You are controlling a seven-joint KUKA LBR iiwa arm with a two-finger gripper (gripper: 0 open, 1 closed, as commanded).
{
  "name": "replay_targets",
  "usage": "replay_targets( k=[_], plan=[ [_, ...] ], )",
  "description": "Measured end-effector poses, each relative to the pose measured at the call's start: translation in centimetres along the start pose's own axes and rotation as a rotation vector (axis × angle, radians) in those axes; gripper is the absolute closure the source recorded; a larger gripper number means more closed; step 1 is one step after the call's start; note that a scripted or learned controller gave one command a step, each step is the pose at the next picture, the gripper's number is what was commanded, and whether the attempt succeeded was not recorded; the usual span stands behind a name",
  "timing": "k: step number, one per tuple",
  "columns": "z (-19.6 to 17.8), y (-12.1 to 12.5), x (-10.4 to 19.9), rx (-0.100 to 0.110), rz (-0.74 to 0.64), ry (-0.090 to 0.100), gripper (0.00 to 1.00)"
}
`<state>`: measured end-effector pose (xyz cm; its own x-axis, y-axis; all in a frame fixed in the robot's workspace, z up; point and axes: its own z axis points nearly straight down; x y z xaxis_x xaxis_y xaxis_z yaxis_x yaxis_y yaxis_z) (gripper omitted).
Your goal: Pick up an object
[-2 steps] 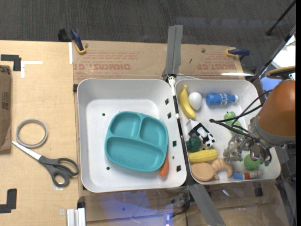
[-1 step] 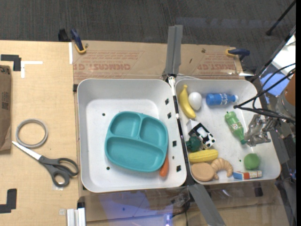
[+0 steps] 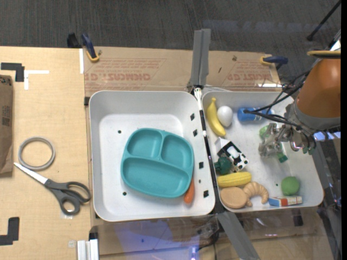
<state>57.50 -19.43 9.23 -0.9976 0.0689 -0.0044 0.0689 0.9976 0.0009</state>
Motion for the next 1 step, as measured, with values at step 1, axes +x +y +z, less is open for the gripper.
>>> replay_targets(
  k=[1],
  plan=[
    [0.0,-0.02,0.01,0.0,0.001,0.0,0.0]
  ],
)
